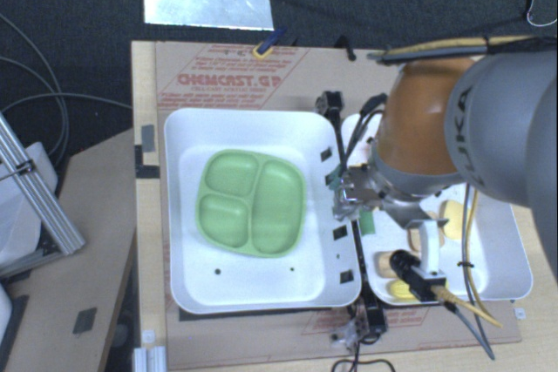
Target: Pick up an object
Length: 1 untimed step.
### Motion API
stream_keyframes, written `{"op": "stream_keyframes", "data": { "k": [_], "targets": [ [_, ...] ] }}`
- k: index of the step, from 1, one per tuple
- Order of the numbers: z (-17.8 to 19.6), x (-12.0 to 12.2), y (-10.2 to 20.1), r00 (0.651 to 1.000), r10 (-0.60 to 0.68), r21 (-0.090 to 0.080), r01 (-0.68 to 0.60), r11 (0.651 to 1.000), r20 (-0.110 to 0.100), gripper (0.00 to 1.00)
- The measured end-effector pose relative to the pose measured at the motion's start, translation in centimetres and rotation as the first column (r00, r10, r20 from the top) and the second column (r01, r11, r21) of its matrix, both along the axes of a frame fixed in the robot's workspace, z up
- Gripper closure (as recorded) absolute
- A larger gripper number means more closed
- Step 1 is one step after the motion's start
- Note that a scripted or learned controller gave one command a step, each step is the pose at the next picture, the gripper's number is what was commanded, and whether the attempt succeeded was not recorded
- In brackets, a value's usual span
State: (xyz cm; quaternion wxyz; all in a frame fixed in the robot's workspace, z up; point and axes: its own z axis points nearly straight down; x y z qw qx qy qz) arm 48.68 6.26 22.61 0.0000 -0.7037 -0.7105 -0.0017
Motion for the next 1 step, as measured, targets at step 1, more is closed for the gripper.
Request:
{"op": "stream_keyframes", "data": {
  "k": [1],
  "targets": [
    [8.12,0.12,-7.83,1.000,-0.015,-0.005,0.015,1.000,0.009,1.00]
  ]
}}
